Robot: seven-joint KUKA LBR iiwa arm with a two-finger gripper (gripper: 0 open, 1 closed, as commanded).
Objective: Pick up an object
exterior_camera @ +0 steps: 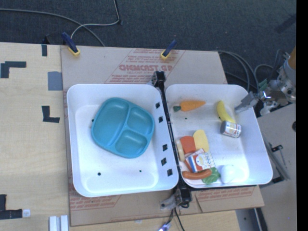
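Camera view first, and on my left bin [77,143] I've got a blue divided plate [123,127] lying flat, slightly toward the back. Moving across the divider, the right bin [252,148] is busy: a toy carrot [191,105] near the back wall, a yellow banana [223,110] beside it with a small silver can [231,129] touching its front end. Down front sits a cluster: orange and yellow pieces [194,141], a small carton [198,161], a red sausage [196,175]. Far right, my tool [250,101] hovers over the bin's rim; I cannot tell its finger state.
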